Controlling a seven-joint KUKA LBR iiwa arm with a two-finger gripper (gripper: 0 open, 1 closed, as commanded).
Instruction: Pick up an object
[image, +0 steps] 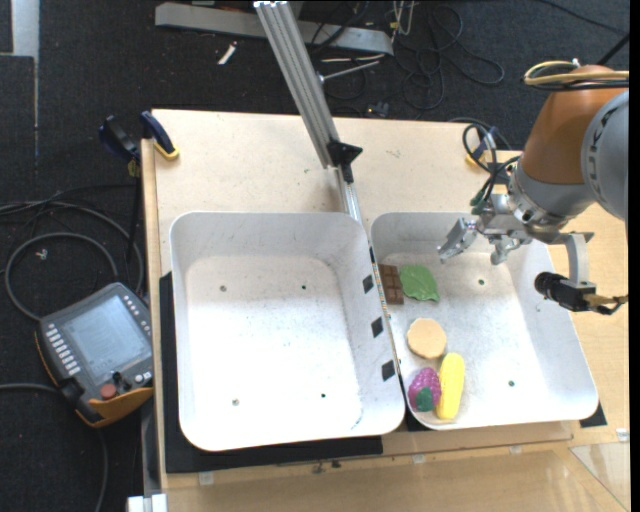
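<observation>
Several small objects lie along the left side of the right bin (540, 340). A brown chocolate-like bar (391, 283) rests beside a green leafy piece (420, 283). Below them sit a tan round disc (427, 338), a yellow corn cob (451, 385) and a purple grape bunch with a green tip (424, 389). My gripper (478, 243) hangs over the bin's upper middle, up and to the right of the green piece. It is open, and nothing sits between its fingers.
The left bin (200, 300) adjoins the right one along a divider with black clips (378, 320). A slanted metal pole (310, 90) crosses the bench top. A cable and black connector (565, 290) hang by the arm. A teach pendant (95, 345) lies off the bench at the left.
</observation>
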